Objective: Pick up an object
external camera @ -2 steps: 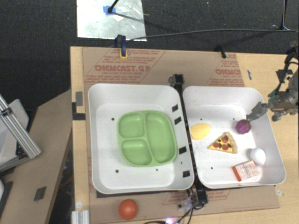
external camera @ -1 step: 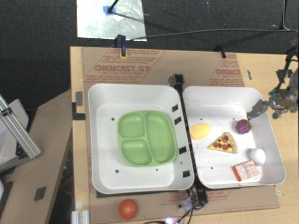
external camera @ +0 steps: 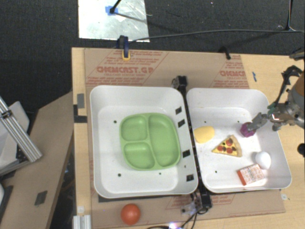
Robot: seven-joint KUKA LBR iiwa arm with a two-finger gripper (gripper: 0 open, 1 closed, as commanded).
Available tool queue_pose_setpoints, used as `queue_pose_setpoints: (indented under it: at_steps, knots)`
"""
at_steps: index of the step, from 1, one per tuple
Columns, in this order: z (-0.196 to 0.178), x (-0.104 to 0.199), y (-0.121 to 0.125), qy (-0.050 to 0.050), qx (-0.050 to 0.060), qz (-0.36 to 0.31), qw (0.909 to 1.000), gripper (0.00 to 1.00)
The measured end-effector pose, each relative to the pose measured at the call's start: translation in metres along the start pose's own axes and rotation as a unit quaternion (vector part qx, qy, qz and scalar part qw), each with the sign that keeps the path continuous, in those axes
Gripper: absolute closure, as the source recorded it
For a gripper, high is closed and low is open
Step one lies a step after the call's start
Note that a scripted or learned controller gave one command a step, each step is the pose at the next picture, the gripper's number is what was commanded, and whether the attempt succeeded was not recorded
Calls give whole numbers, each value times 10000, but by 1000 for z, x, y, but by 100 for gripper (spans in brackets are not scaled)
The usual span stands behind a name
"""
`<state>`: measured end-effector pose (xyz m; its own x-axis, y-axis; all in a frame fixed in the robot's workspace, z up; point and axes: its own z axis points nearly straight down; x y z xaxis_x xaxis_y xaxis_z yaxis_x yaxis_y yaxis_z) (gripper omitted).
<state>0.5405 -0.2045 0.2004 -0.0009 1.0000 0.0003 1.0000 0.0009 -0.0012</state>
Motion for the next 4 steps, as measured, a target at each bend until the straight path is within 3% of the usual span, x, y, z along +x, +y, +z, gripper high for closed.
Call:
queue_pose_setpoints:
  at_steps: [2, 3, 4]
  knots:
    - [109, 3, -2, -6, -21, 4, 10000, 0]
    - [95, 3, 0, -13, -59, -2, 10000, 100]
    - [33, 1, -3, -11, -29, -12, 10000, 100]
